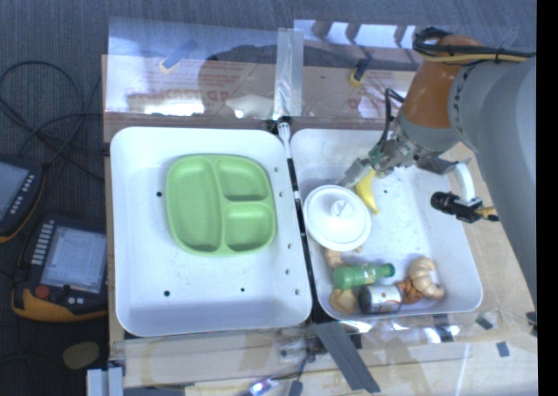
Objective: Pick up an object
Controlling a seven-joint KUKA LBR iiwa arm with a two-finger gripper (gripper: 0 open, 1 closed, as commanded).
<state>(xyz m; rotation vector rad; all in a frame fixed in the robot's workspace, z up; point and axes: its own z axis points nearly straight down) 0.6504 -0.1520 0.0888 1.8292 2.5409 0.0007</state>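
The pincer hovers low in the right bin over the banana (I cannot tell its opening). The banana lies against the white lidded bowl, so a descent could strike the bowl or skid off the curved fruit.

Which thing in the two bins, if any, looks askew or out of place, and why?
The green bottle in the right bin lies on its side, wedged into a pile with a can and toys at the near wall. The green tray sits tidy in the left bin. Nothing looks spilled or broken.
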